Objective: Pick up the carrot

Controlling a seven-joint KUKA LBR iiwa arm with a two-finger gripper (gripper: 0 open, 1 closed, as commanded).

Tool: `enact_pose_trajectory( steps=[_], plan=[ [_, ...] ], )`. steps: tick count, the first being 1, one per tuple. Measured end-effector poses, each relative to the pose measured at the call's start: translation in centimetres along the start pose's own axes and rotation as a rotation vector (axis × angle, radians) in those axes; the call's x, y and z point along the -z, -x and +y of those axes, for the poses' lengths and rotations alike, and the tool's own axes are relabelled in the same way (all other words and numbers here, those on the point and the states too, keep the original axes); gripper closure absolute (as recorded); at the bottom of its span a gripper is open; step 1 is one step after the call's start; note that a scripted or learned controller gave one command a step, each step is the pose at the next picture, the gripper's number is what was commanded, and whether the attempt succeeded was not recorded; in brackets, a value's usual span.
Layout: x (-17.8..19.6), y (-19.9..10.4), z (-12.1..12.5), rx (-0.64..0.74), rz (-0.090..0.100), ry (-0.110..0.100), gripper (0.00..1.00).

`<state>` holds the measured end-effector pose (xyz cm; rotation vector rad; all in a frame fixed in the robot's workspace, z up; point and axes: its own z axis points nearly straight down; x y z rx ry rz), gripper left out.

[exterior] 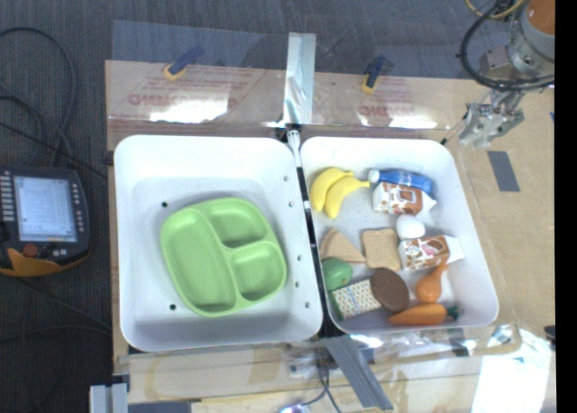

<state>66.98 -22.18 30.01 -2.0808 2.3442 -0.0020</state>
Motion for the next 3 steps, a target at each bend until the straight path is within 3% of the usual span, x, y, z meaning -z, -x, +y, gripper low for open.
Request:
enact_pose_trajectory(
  steps=[1,3],
  plan=[
    [-2.17,0.54,0.10,0.211,-0.002,0.004,1.00],
    [-2.63,1.16,0.20,0.432,-0.001,0.005,1.00]
  ],
)
